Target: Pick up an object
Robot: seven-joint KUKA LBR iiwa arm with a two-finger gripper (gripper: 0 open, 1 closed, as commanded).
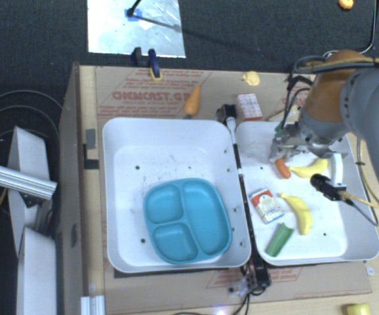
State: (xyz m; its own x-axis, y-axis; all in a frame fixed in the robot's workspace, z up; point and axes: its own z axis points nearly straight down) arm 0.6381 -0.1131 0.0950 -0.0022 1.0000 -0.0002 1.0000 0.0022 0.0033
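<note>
The two-finger gripper (286,151), finger state indeterminable, sits at upper centre of the right white bin (353,241), directly above the small orange carrot-shaped piece (282,168), whose long axis runs diagonally.

arm (366,100): rounded grey casing | orange band (325,97): wide, at its 9 o'clock end | cables (298,87): thin, dark, looping beside the wrist | gripper (284,146): small, metallic grey

On your surface: a blue divided tray (187,220) in the left bin (120,143); an orange carrot (193,100) and small red-and-white carton (249,106) behind the bins; a metal sheet (111,25) on dark carpet (25,38).
</note>
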